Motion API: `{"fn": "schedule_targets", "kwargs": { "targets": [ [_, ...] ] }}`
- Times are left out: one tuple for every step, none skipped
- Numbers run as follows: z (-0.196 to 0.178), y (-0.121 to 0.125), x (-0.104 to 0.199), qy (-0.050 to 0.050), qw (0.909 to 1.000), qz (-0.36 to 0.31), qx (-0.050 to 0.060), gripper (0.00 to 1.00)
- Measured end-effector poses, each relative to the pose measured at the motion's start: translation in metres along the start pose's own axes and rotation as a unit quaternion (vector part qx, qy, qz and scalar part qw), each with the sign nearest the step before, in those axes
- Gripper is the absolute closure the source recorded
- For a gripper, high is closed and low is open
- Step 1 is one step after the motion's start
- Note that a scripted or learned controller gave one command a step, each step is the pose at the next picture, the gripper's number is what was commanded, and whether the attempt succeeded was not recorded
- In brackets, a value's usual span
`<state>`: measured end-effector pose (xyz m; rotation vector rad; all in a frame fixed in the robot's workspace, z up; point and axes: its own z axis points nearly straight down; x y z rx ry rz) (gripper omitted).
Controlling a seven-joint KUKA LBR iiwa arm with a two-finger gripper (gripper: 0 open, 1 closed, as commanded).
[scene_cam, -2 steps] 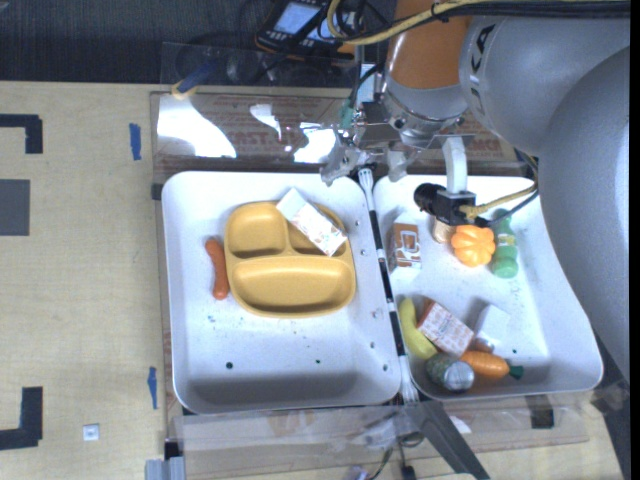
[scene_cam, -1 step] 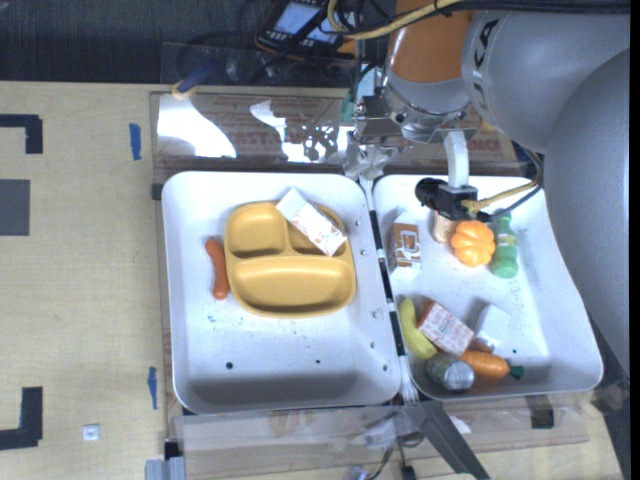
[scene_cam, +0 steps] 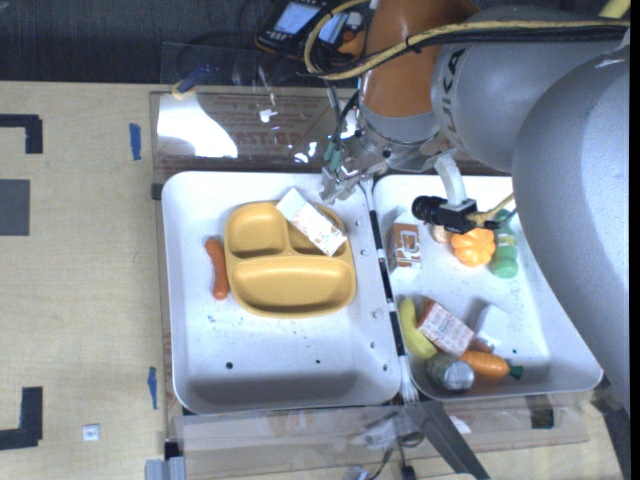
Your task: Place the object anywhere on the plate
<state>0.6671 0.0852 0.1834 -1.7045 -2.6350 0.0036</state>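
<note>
Far left of left bin (scene_cam: 190, 298): orange-red sausage (scene_cam: 217, 268), lying lengthwise just beside the plate's left rim. Next over: yellow compartment plate (scene_cam: 290, 288), sitting in the bin's upper half. White packet (scene_cam: 312, 223) flat on the plate's upper-right corner, tilted, covering part of the top-right compartment and overhanging the rim slightly. Then gripper (scene_cam: 343, 176), just up and right of the packet, over the back edge at the bin junction, close to the packet's corner; contact unclear. Open or closed: can't tell from this angle.

Right bin (scene_cam: 560, 348): brown packet (scene_cam: 405, 246) near the dividing wall, orange pepper (scene_cam: 472, 247) with green item (scene_cam: 505, 258) against its right side. Toward the front: banana (scene_cam: 414, 330), red-and-white packet (scene_cam: 446, 328) beside it, dark jar with silver lid (scene_cam: 451, 374), carrot (scene_cam: 487, 365) just right of the jar.
</note>
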Motion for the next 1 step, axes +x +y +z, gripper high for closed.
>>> {"fn": "schedule_targets", "kwargs": {
  "targets": [
    [-0.0001, 0.0, -0.0001, 0.0, 1.0, 0.0, 0.0, 0.0]
  ]
}}
